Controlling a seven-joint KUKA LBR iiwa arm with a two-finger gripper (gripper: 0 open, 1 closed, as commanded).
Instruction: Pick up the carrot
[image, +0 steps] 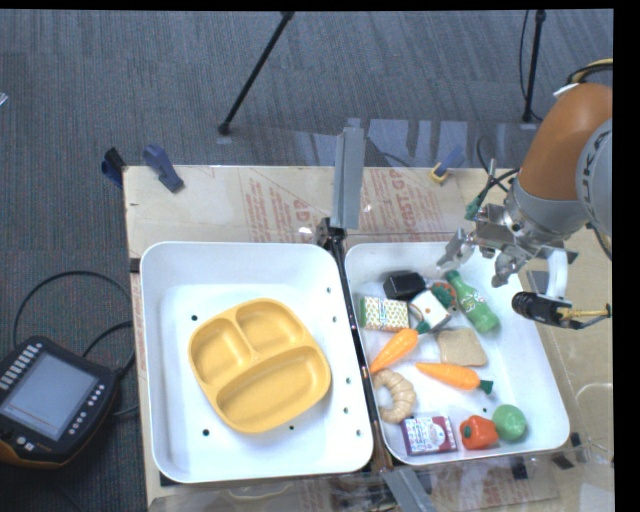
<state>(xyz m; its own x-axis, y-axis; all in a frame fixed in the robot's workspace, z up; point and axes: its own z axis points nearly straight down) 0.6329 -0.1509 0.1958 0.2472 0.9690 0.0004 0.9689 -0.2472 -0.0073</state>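
Two orange carrots lie in the right bin (540, 345). One carrot (393, 350) is tilted near the bin's left wall; the other carrot (452, 376), with a green stub end, lies flatter near the middle. My gripper (480, 258) hangs over the bin's far right part, above a green bottle (474, 305) and well away from both carrots. It stands open, and nothing shows between its fingers.
The right bin also holds a black block (404, 284), a snack packet (384, 314), a bread slice (461, 347), a beige pastry (396, 395), a red packet (428, 435), a red pepper (478, 432) and a lime (509, 422). A yellow divided plate (260, 362) lies in the left bin (170, 300).
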